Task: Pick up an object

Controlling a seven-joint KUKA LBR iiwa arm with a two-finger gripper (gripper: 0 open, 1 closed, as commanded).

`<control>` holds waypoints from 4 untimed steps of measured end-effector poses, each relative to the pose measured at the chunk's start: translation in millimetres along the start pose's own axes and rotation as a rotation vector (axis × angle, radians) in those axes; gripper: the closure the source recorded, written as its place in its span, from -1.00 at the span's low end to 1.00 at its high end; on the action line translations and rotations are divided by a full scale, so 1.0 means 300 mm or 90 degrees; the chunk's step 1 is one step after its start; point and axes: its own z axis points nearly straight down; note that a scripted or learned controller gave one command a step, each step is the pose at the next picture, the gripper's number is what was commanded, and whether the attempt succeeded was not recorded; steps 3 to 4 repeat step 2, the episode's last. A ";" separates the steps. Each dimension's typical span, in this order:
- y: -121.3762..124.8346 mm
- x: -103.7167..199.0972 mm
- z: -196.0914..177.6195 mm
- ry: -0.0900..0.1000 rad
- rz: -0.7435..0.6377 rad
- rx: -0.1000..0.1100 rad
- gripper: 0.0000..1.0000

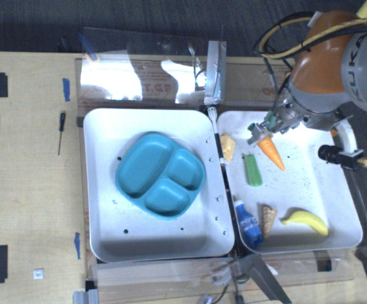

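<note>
Two white bins side by side on the bench. Left bin (pixel 101 233) holds one big item: a blue divided plate (pixel 161 173), three compartments, nothing on it. Right bin (pixel 342 223) holds the small stuff.

KUKA arm (pixel 335 62) comes in from the right, orange band above the wrist, cables looping over it. Gripper (pixel 264 130) sits low over the upper left part of the right bin, right at the green top end of the toy carrot (pixel 271 151). Carrot lies slanted, tip pointing down-right. Claw state: cannot tell; the tips are a small dark cluster and blur into the carrot's leafy end, so contact is only probable.

Other right-bin items, bigger to smaller: blue bottle (pixel 247 223) along the left wall, banana (pixel 305 221) near the bottom right, green bar (pixel 253 170) just beside the carrot, a brown cone-like piece (pixel 269 218) next to the bottle, a pale yellow lump (pixel 227 148) at the left wall.

Step judged: reaching in for the grasp, carrot the likely target, not lifted yet. Next move needs the claw centred on the carrot top, closing firmly, then a straight lift clear of the green bar.
</note>
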 end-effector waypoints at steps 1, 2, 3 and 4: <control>0.026 0.007 0.038 0.002 -0.065 0.003 1.00; -0.014 0.097 0.036 0.004 -0.156 0.004 1.00; -0.014 0.097 0.036 0.004 -0.156 0.004 1.00; -0.014 0.097 0.036 0.004 -0.156 0.004 1.00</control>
